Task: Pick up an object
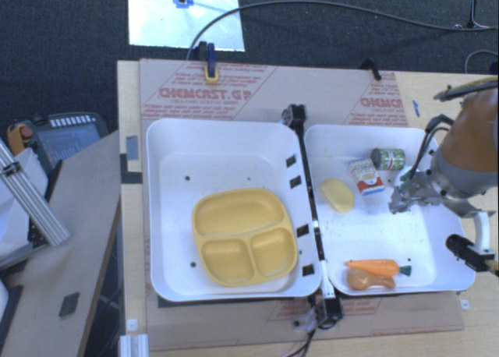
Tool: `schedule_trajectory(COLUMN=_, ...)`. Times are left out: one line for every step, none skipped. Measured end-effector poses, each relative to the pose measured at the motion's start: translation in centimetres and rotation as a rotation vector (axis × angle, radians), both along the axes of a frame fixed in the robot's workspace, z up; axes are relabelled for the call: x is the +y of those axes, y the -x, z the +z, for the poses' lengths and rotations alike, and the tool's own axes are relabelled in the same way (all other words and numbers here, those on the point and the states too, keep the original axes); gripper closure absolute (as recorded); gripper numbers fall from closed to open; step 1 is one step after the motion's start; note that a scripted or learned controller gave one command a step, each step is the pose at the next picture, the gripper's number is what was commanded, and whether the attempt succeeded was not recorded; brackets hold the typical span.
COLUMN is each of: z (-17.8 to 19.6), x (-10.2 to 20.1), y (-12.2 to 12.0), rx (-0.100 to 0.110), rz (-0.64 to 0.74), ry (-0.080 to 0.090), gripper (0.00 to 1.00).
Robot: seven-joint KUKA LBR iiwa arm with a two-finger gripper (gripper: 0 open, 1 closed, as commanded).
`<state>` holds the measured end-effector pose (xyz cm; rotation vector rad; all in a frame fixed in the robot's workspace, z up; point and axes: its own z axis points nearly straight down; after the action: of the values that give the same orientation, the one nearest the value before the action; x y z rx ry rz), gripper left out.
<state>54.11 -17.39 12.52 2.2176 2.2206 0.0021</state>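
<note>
My gripper (402,196) hangs over the right side of the right bin (437,273), with the grey and orange arm coming in from the right edge. Just left of it stands a small white and red carton (366,175). A green can (388,158) lies on its side behind the carton, up and left of the gripper. A pale yellow oval object (337,194) rests further left, near the bin's divider. At the bin's front lie an orange carrot with a green tip (377,267) and a tan rounded object (366,281) touching it. I see nothing between the gripper's tips.
The left bin (168,192) holds a yellow divided plate (242,235) with three compartments. Black clips line the wall between the bins. Bare bin floor lies between the gripper and the carrot.
</note>
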Motion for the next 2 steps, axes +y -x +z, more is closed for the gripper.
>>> schedule_trajectory(z=5.6, x=0.7, y=0.5, rx=-0.003, rz=0.003, ry=0.000, gripper=1.00)
schedule_trajectory(z=10.2, x=1.2, y=0.7, rx=-0.003, rz=0.003, ry=0.000, gripper=1.00)
